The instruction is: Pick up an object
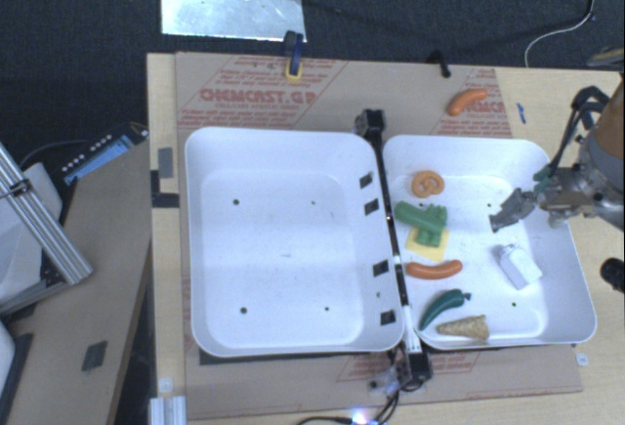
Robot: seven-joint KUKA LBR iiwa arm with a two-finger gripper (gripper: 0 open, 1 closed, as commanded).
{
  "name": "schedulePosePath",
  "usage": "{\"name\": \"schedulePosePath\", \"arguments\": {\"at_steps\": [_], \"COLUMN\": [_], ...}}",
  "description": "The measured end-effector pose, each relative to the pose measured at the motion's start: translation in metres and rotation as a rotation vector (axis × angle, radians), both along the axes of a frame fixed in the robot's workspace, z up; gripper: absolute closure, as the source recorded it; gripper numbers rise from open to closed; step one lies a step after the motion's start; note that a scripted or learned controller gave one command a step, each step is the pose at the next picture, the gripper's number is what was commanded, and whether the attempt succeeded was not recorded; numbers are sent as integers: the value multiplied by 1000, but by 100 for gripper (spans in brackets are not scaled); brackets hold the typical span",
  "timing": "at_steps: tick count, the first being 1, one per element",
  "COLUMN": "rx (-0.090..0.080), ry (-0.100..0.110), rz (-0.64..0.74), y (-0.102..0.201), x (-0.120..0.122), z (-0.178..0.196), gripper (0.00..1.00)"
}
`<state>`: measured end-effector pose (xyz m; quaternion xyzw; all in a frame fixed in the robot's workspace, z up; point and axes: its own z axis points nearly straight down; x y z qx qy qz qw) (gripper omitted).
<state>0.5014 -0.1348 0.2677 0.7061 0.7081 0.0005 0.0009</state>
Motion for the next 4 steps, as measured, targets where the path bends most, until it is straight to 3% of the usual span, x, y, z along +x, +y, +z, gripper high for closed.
{"name": "schedulePosePath", "arguments": {"at_steps": [1, 2, 3, 4], "rx": [5, 1, 1, 4], "ry": [8, -3, -1, -13], "rz": [8, 7, 1, 11], "y": [75, 115, 112, 206], "x": [-7, 46, 44, 99], "z": [-88, -83, -72, 23], "gripper": [0, 0, 100, 100]}}
